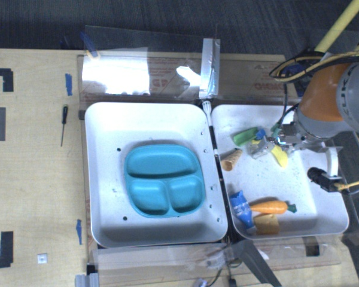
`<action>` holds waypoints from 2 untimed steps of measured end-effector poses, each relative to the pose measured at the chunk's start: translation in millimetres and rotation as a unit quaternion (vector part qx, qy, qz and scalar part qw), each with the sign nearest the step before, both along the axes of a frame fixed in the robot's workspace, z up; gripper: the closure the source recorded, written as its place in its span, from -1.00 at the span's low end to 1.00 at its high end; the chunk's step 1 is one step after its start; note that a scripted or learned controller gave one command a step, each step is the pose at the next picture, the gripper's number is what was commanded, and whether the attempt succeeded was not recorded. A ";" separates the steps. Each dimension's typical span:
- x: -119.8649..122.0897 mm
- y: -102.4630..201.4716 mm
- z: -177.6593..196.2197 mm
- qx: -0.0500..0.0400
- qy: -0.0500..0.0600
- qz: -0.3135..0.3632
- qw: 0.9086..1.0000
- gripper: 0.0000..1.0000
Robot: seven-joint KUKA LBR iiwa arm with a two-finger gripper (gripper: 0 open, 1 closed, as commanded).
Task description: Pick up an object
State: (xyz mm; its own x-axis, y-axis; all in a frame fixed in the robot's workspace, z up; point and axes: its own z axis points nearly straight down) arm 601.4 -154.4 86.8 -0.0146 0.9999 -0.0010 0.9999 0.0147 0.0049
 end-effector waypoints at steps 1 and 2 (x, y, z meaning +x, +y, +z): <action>1.3 -0.8 12.0 -0.001 -0.002 -0.001 1.000 1.00; -63.5 17.0 158.1 -0.001 -0.003 0.081 0.997 1.00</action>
